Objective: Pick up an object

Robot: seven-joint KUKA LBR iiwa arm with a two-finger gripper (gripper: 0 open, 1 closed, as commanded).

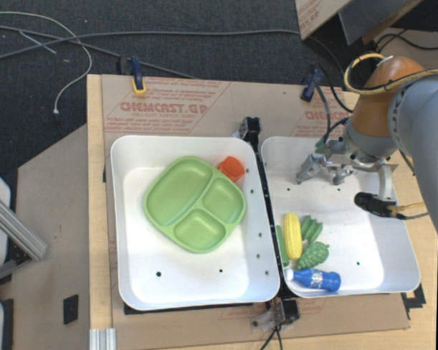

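Starting at the gripper [324, 169], we see its metal fingers [307, 171] spread wide apart, with nothing between them. We locate the gripper above the upper part of the right bin [398, 274], near that bin's far rim, and apart from every object in it. Above the fingers we find the orange band [386, 76] of the grey arm [421, 106], which enters from the right edge of the camera view. We also note a dark, rounded part [376, 204] over the right side of the same bin, just below the wrist; we cannot tell what it is.

Moving outward, we count three candidate objects grouped in the lower left corner of the right bin: a yellow corn cob [293, 235], lying lengthwise beside the bin's left wall; a green leafy toy [311, 247], touching the cob on its right; and a blue object [319, 280], just below both, near the front rim.

In the left bin [129, 275] we see a green divided plate [196, 204], flat on the floor, with a small orange object [232, 167] touching its upper right edge.

Both bins rest side by side on a cardboard sheet [171, 104] covering the bench.
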